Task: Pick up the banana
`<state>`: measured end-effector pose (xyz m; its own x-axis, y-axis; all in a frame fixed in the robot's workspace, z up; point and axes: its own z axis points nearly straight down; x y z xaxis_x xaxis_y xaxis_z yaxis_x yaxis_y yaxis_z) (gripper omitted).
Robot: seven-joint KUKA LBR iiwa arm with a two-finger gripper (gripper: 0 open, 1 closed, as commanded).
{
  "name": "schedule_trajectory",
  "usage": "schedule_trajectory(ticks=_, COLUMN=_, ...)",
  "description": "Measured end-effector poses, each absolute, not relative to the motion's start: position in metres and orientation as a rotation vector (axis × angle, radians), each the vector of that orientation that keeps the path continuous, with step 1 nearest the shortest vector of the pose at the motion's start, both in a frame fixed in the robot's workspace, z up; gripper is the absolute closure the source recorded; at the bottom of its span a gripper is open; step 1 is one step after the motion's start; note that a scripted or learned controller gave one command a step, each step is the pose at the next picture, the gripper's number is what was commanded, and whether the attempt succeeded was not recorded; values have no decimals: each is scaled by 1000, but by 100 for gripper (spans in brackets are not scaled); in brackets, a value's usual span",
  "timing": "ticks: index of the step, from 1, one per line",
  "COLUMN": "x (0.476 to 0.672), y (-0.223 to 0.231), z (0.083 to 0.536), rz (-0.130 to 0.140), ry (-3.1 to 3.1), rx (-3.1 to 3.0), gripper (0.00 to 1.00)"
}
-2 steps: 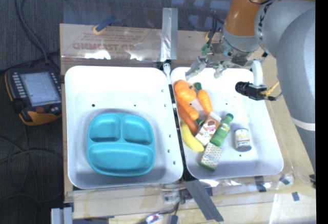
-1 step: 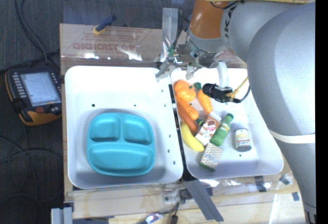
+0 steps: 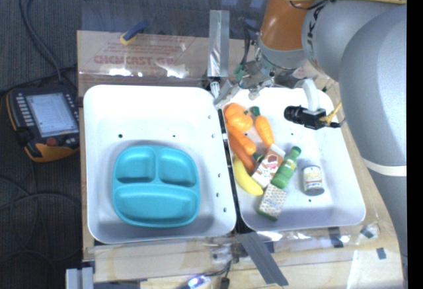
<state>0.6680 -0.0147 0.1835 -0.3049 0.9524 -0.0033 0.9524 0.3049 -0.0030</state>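
Left bin (image 3: 99, 109) holds a blue divided tray (image 3: 156, 185); right bin (image 3: 344, 205) holds banana (image 3: 246, 179), carrots (image 3: 248, 132), green bottle (image 3: 285, 167), a small jar (image 3: 312, 179). Gripper (image 3: 254, 79) hovers above, fingers seemingly unreadable — can't tell.

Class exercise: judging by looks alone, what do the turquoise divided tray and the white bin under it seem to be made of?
The turquoise three-compartment tray looks like moulded plastic: one even colour, rounded edges, soft sheen. The shallow white left bin also looks like plastic, smooth and semi-glossy, with faint reflections along its curved walls. Neither can be confirmed by sight alone.
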Motion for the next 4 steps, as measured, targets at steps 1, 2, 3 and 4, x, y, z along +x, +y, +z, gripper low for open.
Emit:
schedule_trajectory(ticks=1, x=668, y=-7, z=225, rz=-1, ry=2565, rx=1813, gripper=0)
schedule_trajectory(ticks=2, x=668, y=45, z=183, rz=-2, ry=2768, rx=1490, gripper=0)
schedule_trajectory(ticks=3, x=669, y=21, z=319, rz=-2, ry=2914, rx=1163, gripper=0)
schedule_trajectory(ticks=4, x=658, y=54, z=183, rz=-1, ry=2993, rx=959, gripper=0)
